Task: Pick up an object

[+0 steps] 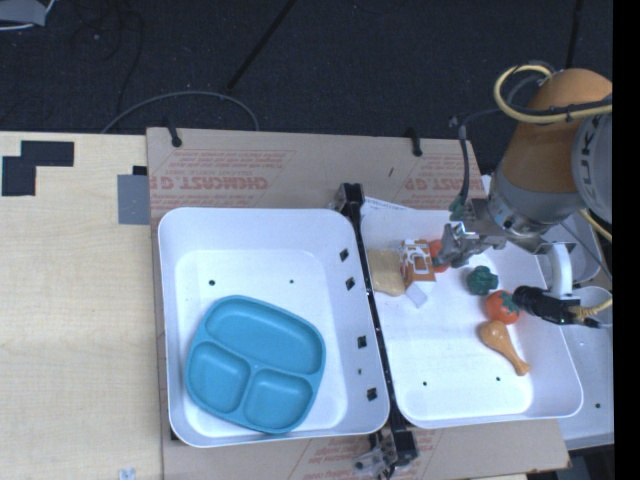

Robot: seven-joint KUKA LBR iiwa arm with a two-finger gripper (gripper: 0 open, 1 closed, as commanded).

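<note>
Overhead, at a slant: two white bins side by side on the bench. Left bin (250, 238) has one thing in it, a blue divided plate (257, 363), flat on the floor toward the near left corner, well apart from any work. Right bin (560, 388) carries the small stuff, all bunched in its far half. The arm (545, 158) reaches in from the right and leans down over the far edge. The gripper (448, 251) is low, just beside a small orange and white toy (417, 260) on its right side; touching or merely close, I cannot tell. Whether the tool is wide or narrow is not readable from this angle, and nothing is visibly clamped in it. A tan slab (385, 271) lies just left of the toy against the dividing wall; a white scrap (418, 294) sits just nearer. A green lump (482, 279), a red-orange ball (502, 306) and a tan drumstick (503, 346) trail toward the near right. Judgement: the toy is the likely target, approach stage, pick not yet made; the neighbouring slab may crowd the close.
</note>
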